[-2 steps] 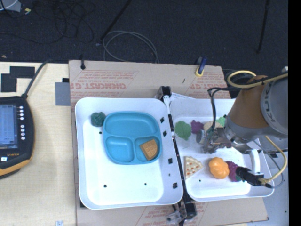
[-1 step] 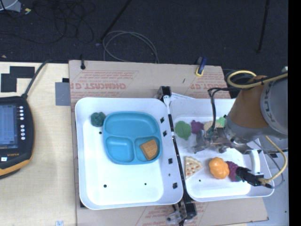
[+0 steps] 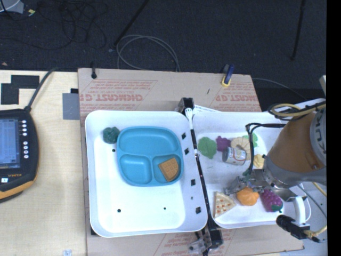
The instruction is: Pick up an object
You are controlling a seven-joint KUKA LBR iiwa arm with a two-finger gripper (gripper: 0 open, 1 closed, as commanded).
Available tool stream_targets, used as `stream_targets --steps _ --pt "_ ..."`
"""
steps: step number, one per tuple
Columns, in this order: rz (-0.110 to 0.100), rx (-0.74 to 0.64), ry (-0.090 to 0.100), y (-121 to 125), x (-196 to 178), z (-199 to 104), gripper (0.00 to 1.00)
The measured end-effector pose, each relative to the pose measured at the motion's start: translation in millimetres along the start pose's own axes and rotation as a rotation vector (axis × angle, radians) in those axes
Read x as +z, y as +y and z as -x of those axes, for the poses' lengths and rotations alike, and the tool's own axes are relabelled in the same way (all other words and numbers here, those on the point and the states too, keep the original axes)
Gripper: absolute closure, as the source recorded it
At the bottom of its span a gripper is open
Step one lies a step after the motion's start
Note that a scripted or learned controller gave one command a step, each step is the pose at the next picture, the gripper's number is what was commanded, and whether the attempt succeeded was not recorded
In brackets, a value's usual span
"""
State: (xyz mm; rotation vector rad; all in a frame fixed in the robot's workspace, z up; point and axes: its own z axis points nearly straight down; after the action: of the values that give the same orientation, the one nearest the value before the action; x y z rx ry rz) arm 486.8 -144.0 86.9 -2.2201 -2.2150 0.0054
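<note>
In the right bin [image 3: 213, 122] lie several toy foods. An orange fruit [image 3: 248, 197] sits near the front, a purple grape bunch [image 3: 272, 200] lies to its right and a pale wedge slice [image 3: 222, 204] to its left. Further back are a green lump [image 3: 207, 146], a purple piece [image 3: 223, 142] and a small can [image 3: 237, 154]. My gripper [image 3: 239, 185] hangs low over the bin, just above and left of the orange fruit, close to its top edge. The arm's wrist hides part of the bin's right side.
The left bin [image 3: 101, 196] holds a blue divided plate [image 3: 139, 156] with a tan waffle square [image 3: 169, 168] in its right compartment, and a dark green ball [image 3: 111, 135] beside it. A teach pendant [image 3: 13, 151] lies at the far left. Cables loop behind the bench.
</note>
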Motion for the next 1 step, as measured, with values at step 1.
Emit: stream_targets --steps 1 --pt "0.004 0.006 0.0 2.7 -11.1 1.5 1.0"
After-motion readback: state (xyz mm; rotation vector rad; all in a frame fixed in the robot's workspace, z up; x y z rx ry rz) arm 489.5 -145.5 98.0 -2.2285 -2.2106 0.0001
